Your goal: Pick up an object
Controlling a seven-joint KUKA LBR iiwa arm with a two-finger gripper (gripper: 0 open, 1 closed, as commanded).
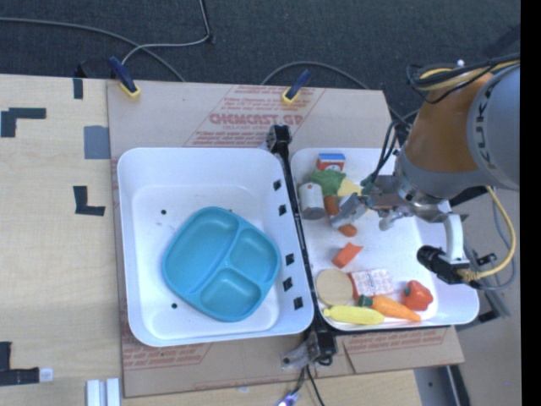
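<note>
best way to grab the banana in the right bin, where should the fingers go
Grip the banana across its narrow middle, coming straight down from above. It lies flat and lengthwise along the near wall of the right bin, so close the fingers across its width. The carrot and a round tan piece crowd it, so this may be tight.

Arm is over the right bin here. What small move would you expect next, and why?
Probably a short descent. The gripper hangs over the cluster at the right bin's far end, near a small orange piece and a green toy. Nothing shows between its fingers.
</note>
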